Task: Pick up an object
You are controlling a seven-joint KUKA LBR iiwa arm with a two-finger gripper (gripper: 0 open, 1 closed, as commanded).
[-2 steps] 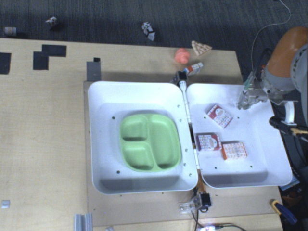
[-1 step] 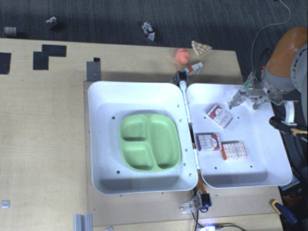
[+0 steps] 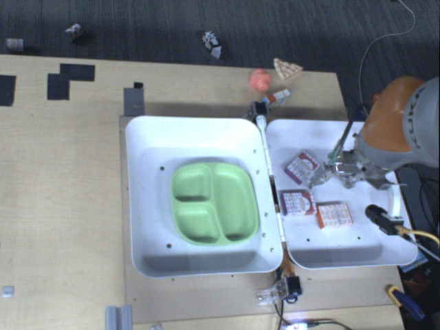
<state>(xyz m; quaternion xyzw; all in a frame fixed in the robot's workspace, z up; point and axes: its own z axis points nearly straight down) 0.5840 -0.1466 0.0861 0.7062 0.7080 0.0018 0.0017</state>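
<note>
Three small packets are lying in the right bin (image 3: 385, 253); the nearest packet (image 3: 302, 166) is being approached by the gripper (image 3: 328, 172). It is judged light, flat and crinkly, best pinched across its edges.

We see our grey arm (image 3: 423, 126) entering from the right, orange band (image 3: 386, 124) above the wrist, forearm angled down and leftward, our tool (image 3: 328, 172) low at its end, its metal parts blurred, finger detail unreadable to us
</note>
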